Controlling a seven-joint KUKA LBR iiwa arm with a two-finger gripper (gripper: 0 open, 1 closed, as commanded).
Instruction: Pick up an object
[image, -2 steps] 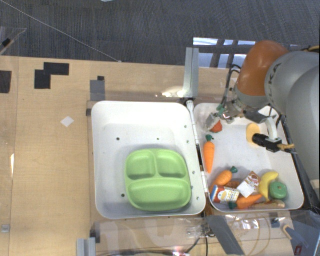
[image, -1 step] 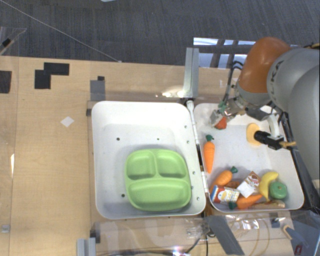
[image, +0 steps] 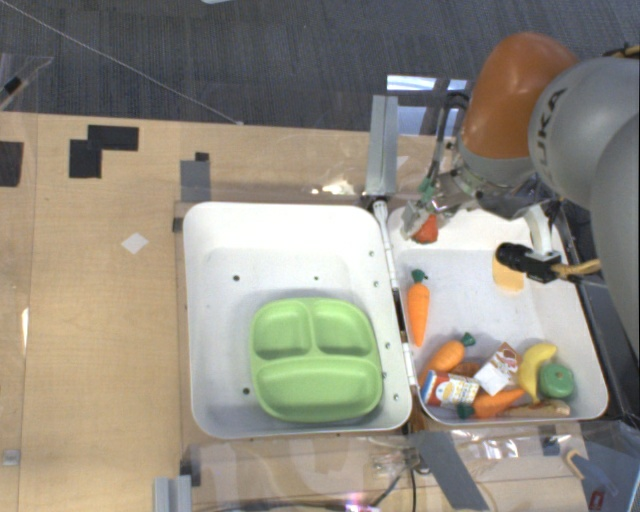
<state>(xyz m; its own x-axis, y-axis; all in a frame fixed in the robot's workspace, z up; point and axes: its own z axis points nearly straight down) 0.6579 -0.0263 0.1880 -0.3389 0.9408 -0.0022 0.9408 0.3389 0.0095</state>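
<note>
My gripper (image: 426, 218) hangs over the far left corner of the right bin (image: 590, 400), reaching down from the grey and orange arm. A small red-orange toy (image: 427, 232) sits between its fingertips, and the fingers are shut on it. It looks raised just above the bin's rim. Lower in the same bin lie a carrot (image: 417, 306) by the left wall, a yellow block (image: 509, 278) near the arm, and a heap at the front: a second carrot (image: 447, 355), a banana (image: 538, 361), a green round piece (image: 556, 380) and a small carton (image: 496, 371).
The left bin (image: 215, 250) holds a green divided plate (image: 315, 358) in its front half. A metal post (image: 381, 145) stands behind the seam between the bins, close to the gripper. The arm's bulk covers the right bin's far right corner.
</note>
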